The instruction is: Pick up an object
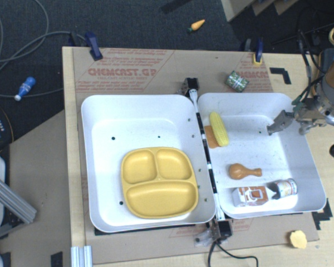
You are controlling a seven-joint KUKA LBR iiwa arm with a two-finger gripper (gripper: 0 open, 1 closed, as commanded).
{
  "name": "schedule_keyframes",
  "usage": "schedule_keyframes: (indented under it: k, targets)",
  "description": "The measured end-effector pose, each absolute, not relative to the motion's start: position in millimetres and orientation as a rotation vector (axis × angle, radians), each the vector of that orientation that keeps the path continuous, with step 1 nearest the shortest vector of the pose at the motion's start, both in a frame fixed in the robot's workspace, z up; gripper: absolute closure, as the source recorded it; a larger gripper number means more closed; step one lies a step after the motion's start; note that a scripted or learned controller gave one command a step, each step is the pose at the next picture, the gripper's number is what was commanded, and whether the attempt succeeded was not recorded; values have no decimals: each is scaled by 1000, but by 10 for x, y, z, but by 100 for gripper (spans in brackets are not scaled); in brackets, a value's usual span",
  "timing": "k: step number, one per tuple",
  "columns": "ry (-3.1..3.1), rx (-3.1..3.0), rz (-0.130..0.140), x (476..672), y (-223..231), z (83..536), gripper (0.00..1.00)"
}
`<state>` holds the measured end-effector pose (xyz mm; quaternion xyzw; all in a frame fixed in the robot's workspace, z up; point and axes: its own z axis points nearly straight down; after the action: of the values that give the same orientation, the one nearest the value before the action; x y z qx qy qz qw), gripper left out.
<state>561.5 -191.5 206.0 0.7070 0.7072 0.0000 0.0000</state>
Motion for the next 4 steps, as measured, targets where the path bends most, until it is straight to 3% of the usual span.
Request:
schedule_keyframes:
  k: [1, 2, 3, 4]
  targets:
    - [2234, 2219, -3, 5918, -1318, 773, 0]
    - [2229, 2223, -2, 5527, -947, 853, 0]
    - [2224, 2229, -5, 4992, -1001, 841, 0]
    - [2220, 2223, 1, 5025, -995, 944, 100]
